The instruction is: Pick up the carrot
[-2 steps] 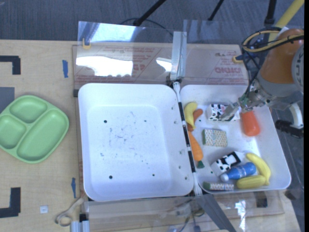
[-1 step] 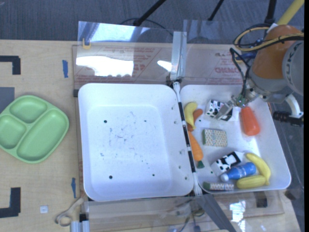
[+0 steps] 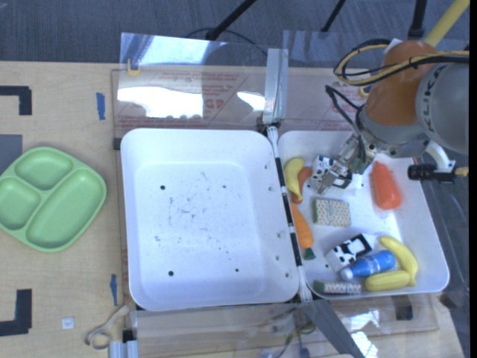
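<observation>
Nearest the camera, along the bottom edge of the frame, sits the front rim of the right bin, with a yellow banana curled in its lower right corner and a blue bottle lying just beside it. A black-and-white toy cow touches the bottle's left end, and a small flat packet lies against the front wall; its print is too small to read. Above these, a speckled beige sponge rests near the bin's middle. The carrot, orange with a green tip pointing toward the bottom of the frame, lies along the right bin's left wall, just below a yellow pepper-like piece. An orange-red oblong piece lies toward the right of the bin. The gripper hangs low in the upper middle of the right bin, well apart from the carrot, over a small black-and-white object; whether its jaws are parted or closed cannot be told. The left bin shows faint pen scribbles on its floor. A green divided plate sits at the left edge of the frame on the wooden bench. Faint red lettering on the clear panel behind the bins is unreadable
</observation>
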`<control>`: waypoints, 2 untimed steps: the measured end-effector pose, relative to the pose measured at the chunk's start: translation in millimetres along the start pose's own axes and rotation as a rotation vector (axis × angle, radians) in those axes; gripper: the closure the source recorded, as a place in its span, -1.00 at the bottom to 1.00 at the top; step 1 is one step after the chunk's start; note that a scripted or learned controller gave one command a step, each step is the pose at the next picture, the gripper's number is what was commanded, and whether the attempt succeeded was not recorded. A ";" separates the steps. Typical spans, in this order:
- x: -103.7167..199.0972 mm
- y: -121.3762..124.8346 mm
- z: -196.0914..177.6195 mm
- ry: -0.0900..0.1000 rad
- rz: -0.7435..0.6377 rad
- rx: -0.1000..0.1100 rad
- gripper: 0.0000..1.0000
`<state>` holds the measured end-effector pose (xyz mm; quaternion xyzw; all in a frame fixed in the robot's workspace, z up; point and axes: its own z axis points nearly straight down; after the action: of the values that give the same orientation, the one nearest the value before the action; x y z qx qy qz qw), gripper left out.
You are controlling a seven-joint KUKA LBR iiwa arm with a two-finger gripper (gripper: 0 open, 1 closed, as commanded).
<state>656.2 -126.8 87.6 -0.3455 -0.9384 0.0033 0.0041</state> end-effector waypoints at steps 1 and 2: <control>20.0 17.8 0.4 -0.012 -0.541 -0.011 -1.00; 18.1 19.8 -12.6 -0.021 -0.539 -0.018 1.00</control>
<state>655.3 -100.0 100.1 -0.0830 -0.9965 -0.0025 -0.0081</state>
